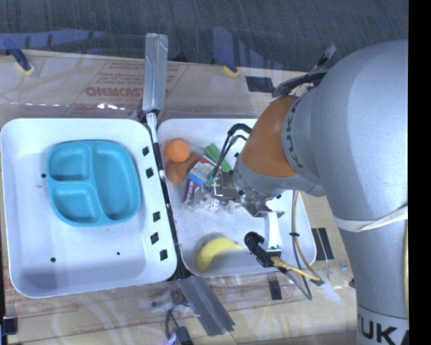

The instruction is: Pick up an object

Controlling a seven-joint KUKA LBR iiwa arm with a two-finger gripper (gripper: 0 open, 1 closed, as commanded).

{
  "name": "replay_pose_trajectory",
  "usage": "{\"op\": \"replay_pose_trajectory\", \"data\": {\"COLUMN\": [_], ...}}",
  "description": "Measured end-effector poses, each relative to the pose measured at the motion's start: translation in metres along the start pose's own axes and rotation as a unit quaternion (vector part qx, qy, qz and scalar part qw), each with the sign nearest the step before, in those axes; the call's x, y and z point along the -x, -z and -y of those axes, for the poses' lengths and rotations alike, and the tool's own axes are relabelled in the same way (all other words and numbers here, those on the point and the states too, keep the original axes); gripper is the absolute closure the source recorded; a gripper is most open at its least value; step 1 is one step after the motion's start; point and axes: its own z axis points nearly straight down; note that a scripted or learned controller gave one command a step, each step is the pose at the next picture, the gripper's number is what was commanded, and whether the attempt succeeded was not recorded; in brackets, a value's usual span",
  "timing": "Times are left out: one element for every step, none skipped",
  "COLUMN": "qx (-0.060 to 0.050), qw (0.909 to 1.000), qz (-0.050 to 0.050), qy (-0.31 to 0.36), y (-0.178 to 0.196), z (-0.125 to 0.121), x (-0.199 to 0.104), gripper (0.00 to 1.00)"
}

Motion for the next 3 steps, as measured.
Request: {"op": "replay_pose_trajectory", "data": {"qx": [0.002,0.001,0.002], "qw": [0.9931,0.9926,0.9994], "qz": [0.001,0.0,0.0], "qy": [0.117,0.121,0.036], "y": [-0.005,0.004,0.104], "z": [-0.067,-0.067,-0.039], "x": [0.001,-0.001,-0.052], "gripper": [0.0,1.0,1.0]}}
